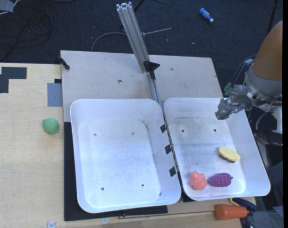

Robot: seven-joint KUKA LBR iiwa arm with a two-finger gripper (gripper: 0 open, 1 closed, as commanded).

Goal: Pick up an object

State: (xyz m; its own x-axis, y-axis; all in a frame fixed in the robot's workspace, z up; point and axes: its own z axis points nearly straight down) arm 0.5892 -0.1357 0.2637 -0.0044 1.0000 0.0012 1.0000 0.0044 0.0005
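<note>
Three small objects lie in the right bin point(200, 127): a yellow piece point(228, 154) near the right wall, a purple grape-like bunch point(219, 179) and an orange-pink piece point(198, 180) close to the front wall. My gripper point(224, 110) hangs over the bin's far right corner, well behind the yellow piece and apart from all three. Nothing shows between its fingers. The view is too coarse to show how the fingers stand.
The left bin point(115, 151) sits beside the right one, with black clips along the shared wall. A green ball point(51, 126) rests on the wooden bench at left. An orange object point(231, 212) lies in front of the right bin. A metal rail point(136, 37) slants behind the bins.
</note>
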